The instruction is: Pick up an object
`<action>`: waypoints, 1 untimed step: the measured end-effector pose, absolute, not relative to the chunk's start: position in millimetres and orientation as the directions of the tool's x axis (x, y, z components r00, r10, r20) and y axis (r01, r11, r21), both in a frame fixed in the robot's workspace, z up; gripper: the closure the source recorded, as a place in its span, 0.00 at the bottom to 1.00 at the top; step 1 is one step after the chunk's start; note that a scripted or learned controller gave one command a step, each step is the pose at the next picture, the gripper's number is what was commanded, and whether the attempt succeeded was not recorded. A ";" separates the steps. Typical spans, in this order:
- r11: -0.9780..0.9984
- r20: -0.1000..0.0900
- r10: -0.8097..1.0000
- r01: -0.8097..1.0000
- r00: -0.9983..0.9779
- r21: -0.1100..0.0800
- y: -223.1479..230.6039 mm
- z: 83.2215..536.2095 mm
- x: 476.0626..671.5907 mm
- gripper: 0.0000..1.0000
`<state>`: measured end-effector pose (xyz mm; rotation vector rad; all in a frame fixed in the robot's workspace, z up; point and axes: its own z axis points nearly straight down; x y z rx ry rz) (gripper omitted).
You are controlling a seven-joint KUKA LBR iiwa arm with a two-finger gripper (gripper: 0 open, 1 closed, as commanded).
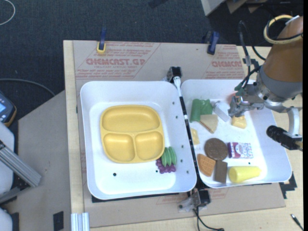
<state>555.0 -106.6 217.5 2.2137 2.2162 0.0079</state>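
Camera view: the end effector [237, 107] hangs low over the right bin [281, 167], toward its 12 o'clock side, with the grey and orange arm [284, 57] entering from 2 o'clock. Whether it is open or closed cannot be told; the tip is a dark blur against the clutter. No object can be seen in its grip. The nearest candidates are a small yellow cube [239, 122] just at its 6 o'clock, a pale wedge [209, 123] at its 8 o'clock and a green block [200, 109] at 9 o'clock.

Risks, as I judge them: these pieces lie close together, so a descent could land between two, nudge one aside, or close on nothing. The cube is small and may skid away from contact. Further down sit a brown disc [216, 148], a cracker [207, 164], a purple packet [239, 150] and a yellow cylinder [244, 173], which could roll if bumped.

The left bin [91, 143] holds a yellow tray [131, 133] and grapes [167, 160], well apart from the action. The arm's upper part is cut off by the frame, and a whitish item beside the tip is too blurred to identify
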 end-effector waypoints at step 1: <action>0.001 -0.002 1.000 1.000 -0.001 0.004 -106.5 225.4 555.8 1.00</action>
